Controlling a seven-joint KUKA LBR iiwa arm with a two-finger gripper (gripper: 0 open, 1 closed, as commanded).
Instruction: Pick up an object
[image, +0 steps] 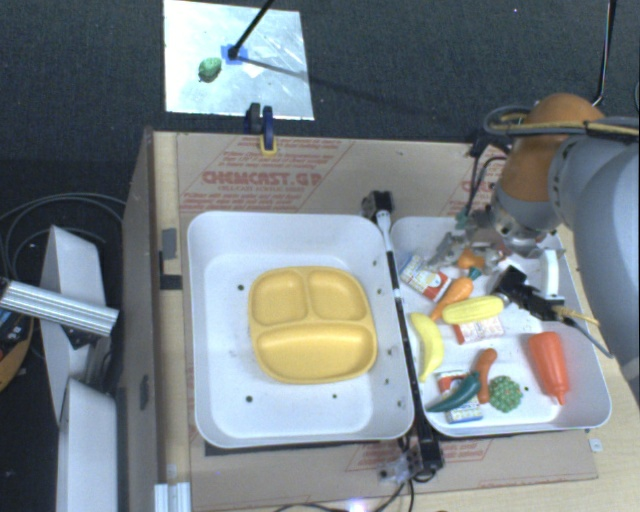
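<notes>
The arm comes in from the right and bends down over the far part of the right bin. Its orange band is above the wrist, and the gripper hangs low near the far left corner of this bin. If the gripper grasps anything or not, I cannot tell, because its tip is small and mixed with the things under it.

Just below the gripper there is a small orange piece and a carrot, which lies at a slant. Beside the carrot a corn cob lies across the bin, and a banana curves along the left wall. Nearer to the front are a broccoli, a green pepper and a bigger orange-red carrot on the right side.

The left bin holds a yellow tray with three compartments, flat in the middle.
</notes>
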